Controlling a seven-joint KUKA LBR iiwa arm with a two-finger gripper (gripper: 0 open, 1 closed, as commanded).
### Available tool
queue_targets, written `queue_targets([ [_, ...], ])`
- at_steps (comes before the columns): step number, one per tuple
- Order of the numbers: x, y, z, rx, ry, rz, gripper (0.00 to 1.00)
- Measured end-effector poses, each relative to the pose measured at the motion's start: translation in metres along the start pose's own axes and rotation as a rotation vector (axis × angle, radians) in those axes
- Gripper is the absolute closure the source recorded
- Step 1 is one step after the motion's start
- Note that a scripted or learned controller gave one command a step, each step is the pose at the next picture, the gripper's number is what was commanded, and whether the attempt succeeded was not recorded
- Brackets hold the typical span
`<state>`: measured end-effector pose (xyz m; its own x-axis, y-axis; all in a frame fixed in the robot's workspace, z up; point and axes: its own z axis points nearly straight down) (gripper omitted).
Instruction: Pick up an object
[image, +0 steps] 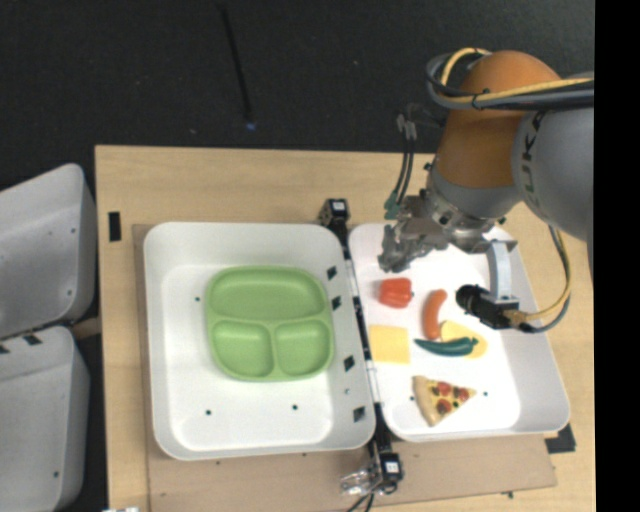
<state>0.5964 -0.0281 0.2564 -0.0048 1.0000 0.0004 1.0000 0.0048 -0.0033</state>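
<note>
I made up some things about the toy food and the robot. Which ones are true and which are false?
1. The green tray is in the left bin. True.
2. The pizza slice lies on the green tray. False: it lies in the right bin.
3. The gripper is above the red pepper. True.
4. The hot dog is blue. False: it is red-orange.
5. The cheese slice is yellow. True.

Crowded right bin, open left bin

The right bin (535, 400) holds a red pepper (396, 292), sausage (433, 312), cheese slice (390, 344), green chili (447, 347) and pizza slice (441, 398) close together; around the green tray (268, 322) the left bin (175, 400) floor is free.
</note>
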Motion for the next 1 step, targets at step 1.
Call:
queue_targets([
  [1, 0.0454, -0.0220, -0.0018, -0.001, 0.001, -0.002, 1.00],
])
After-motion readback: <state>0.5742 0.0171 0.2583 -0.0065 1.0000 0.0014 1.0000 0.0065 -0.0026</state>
